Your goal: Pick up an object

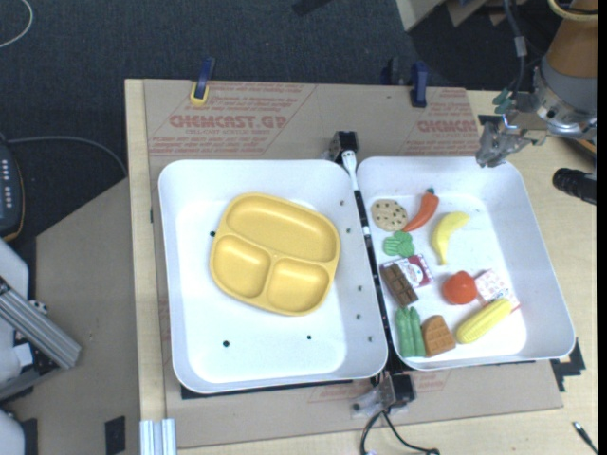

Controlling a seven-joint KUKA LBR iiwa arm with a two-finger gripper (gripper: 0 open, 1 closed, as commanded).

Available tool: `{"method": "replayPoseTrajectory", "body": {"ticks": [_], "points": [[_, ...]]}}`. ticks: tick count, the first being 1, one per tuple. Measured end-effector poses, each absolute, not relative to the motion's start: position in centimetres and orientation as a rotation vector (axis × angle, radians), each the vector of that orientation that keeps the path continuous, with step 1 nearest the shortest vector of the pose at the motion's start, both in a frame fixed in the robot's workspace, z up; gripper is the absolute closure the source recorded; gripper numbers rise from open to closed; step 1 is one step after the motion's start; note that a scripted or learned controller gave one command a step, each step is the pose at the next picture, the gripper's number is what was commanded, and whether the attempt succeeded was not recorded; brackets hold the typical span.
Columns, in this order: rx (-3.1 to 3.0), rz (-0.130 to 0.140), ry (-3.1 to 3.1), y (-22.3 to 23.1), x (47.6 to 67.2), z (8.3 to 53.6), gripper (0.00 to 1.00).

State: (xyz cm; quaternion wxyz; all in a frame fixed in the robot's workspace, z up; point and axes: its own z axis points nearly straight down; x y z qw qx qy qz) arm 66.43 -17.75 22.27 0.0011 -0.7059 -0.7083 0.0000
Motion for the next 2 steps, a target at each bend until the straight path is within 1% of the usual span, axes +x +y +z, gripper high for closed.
{"method": "replayPoseTrajectory", "body": {"ticks": [1, 2], "points": [[-2.215, 0.000, -2.223, -13.4, 64.4, 21.6, 1.00], [-2.214, -0.002, -2.225, -8.6, 62.8, 23.2, 1.00]]}}
